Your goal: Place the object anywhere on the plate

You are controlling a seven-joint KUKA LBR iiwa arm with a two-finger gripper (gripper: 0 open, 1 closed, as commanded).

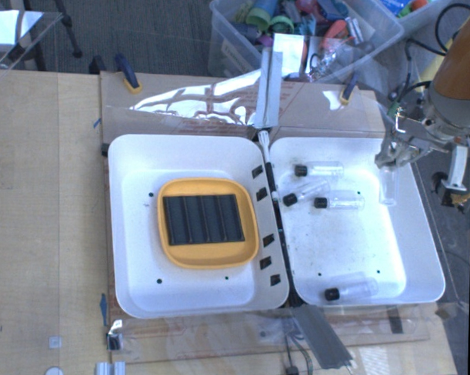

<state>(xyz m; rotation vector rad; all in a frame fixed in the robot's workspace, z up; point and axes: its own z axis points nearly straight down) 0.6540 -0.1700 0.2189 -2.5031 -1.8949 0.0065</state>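
claw point(389, 161) grips a clear vial point(387, 186) above the right bin point(417, 251).

The plate point(208, 220) is yellow-orange with a dark, nearly black centre marked by ribbed stripes. Both bins are white: the left bin point(132, 279) looks clean, while the right bin point(417, 266) is speckled with fine dark flecks. The vials point(319, 170) in it are clear with black caps. A row of small black clips point(265, 239) runs along the seam between the bins. The worktop point(41, 214) is pale tan wood. The arm point(461, 68) shows an orange band over grey, and the tub point(302, 24) behind seems to hold mixed bright-coloured items.
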